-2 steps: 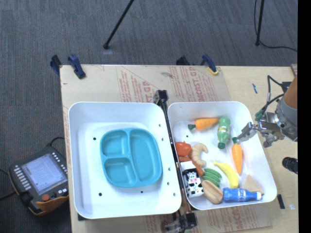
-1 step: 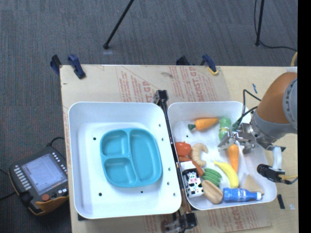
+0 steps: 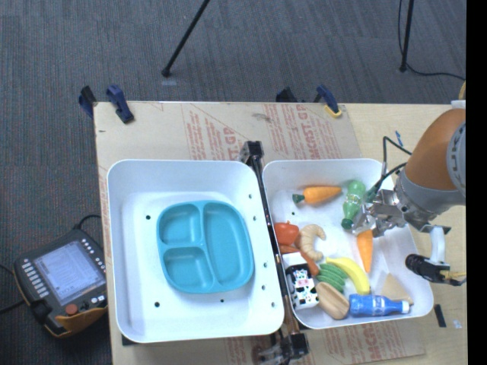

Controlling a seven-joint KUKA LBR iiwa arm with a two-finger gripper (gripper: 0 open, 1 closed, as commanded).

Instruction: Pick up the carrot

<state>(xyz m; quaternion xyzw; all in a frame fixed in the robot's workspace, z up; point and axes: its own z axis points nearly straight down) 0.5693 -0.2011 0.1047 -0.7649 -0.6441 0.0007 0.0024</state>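
My pincer (image 3: 373,220) hovers just above the carrot (image 3: 365,249); I can't tell its state. Grasp and lift remain.

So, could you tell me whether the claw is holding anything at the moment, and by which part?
It cannot be told: the claw sits at the top end of the upright orange carrot in the right bin.
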